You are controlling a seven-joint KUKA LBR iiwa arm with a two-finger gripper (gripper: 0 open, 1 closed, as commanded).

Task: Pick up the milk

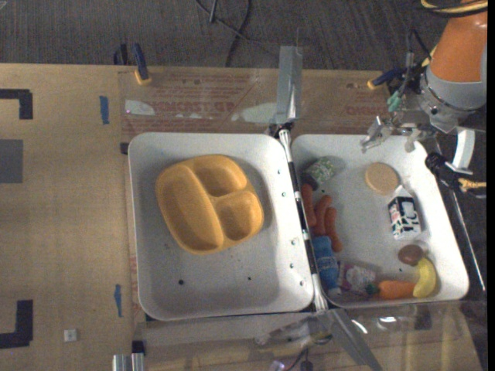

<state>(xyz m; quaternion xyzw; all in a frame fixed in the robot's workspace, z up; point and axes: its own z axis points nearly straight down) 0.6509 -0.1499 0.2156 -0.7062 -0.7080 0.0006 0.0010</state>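
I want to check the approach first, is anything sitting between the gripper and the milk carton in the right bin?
Nothing visible blocks it. The milk carton lies in open space in the right bin. The gripper is over the bin's far rim, and the round tan disc lies just left of the line between them.

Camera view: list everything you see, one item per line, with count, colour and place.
Left bin: one, white, left half of the bench.
Right bin: one, white, beside the left bin.
Divided plate: one, yellow, in the left bin.
Milk carton: one, white with dark patches, right side of the right bin.
Round disc: one, tan, upper part of the right bin.
Carrots: several, orange, left side of the right bin.
Banana: one, yellow, lower right corner of the right bin.
Blue item: one, along the right bin's left wall; too small to identify.
Arm: one, grey and orange, upper right.
Gripper: one, metal, above the right bin's top edge.
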